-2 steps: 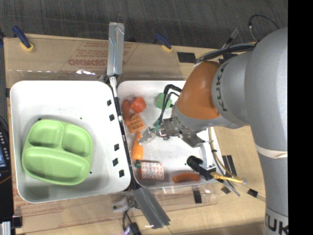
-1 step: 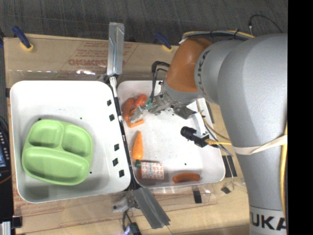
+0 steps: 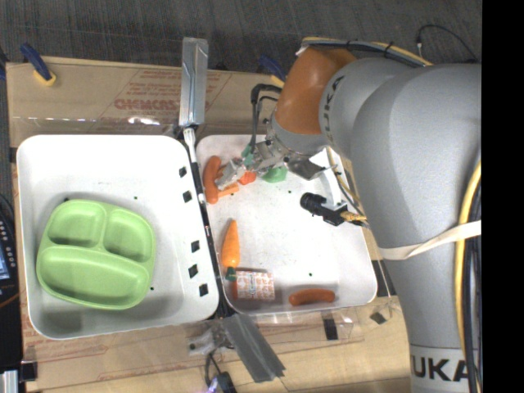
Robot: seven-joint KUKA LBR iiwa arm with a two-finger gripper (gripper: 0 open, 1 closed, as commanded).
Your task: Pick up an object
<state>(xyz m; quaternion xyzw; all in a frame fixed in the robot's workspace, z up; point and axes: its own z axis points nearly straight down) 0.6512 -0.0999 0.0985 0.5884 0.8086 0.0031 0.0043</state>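
Hovering near right bin (image 3: pixel 360 260) top-left corner, hand (image 3: pixel 246 167) beside orange carrot (image 3: pixel 211 178); grip state unclear.

The green object (image 3: pixel 276 173) is partly hidden by the arm (image 3: pixel 393 154); the right bin's (image 3: pixel 360 268) right wall is covered too.

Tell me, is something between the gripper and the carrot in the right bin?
Nothing visible stands in the way. The gripper hangs at the right bin's far end, beside an orange toy; the carrot lies nearer, across bare floor.
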